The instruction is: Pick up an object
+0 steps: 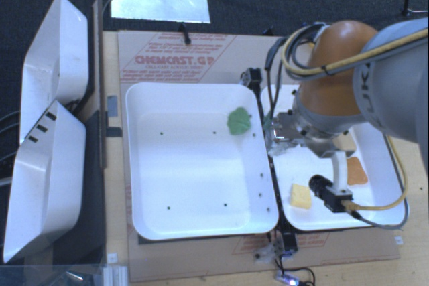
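A crumpled green object (239, 121) lies in the left bin (194, 211), close to its right wall. In the right bin (382, 218) a yellow block (301, 196) rests near the front and an orange piece (356, 171) sits further right. A pale object (346, 142) peeks out from under the arm. My gripper (284, 133) hangs over the left part of the right bin, just right of the green object and mostly hidden under the orange wrist band.
The divider where the two bins meet (271, 171) runs right under the gripper. A black fitting with a yellow cable (330, 195) hangs beside the yellow block. Two more white bins (50, 144) stand off the bench at the left.
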### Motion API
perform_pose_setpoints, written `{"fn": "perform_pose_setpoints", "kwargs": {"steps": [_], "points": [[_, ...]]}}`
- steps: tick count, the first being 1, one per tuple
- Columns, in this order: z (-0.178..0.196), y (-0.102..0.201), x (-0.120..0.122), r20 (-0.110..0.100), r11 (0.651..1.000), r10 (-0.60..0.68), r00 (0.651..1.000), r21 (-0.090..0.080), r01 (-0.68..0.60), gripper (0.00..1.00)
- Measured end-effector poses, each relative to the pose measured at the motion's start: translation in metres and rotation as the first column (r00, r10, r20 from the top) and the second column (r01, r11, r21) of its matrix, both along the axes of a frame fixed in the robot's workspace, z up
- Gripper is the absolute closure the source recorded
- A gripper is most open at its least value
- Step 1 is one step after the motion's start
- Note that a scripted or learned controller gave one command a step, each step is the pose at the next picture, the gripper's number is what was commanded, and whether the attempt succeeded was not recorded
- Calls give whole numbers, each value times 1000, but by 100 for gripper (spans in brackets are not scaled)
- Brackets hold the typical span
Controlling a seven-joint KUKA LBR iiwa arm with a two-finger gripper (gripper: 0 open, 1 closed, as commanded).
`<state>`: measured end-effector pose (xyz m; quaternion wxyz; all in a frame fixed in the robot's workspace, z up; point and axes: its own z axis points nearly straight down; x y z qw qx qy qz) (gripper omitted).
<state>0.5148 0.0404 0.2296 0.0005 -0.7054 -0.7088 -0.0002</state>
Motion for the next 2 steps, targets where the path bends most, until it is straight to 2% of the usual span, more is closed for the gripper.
{"fn": "perform_pose_setpoints", "kwargs": {"steps": [1,2], "points": [[0,60,-15,0,1000,1,1000,0,-1,100],[-14,68,-22,0,1000,-4,1000,-1,4,100]]}}
